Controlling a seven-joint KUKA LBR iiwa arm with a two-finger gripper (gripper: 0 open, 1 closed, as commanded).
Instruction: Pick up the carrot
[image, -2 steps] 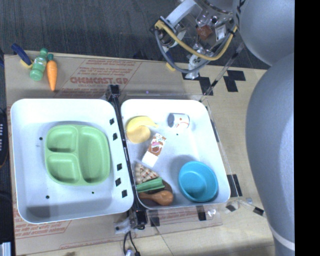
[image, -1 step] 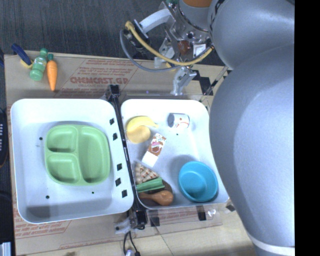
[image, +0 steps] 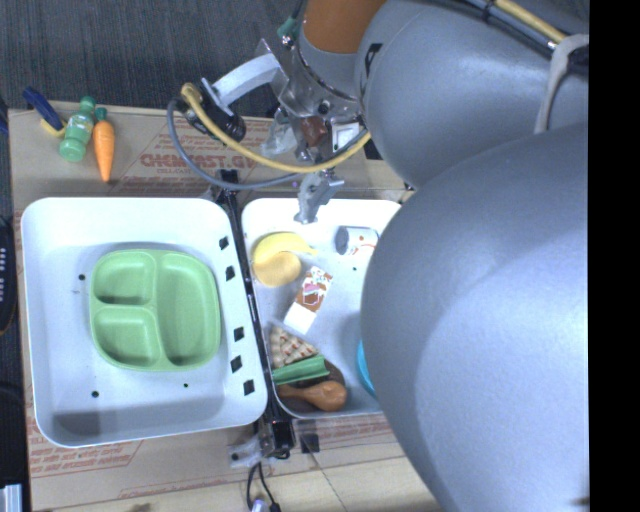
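Cardboard sheet (image: 160, 160), red print: partly legible, "CHINAST G…"
Small carton (image: 312, 292), label: unreadable

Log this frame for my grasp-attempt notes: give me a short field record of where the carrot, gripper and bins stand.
carrot: on the cardboard behind the left bin, outside both bins, beside a green bottle
gripper: over the far edge of the right bin, apart from the carrot
left bin: holds a green divided plate
right bin contents: yellow item, small carton, other toy foods
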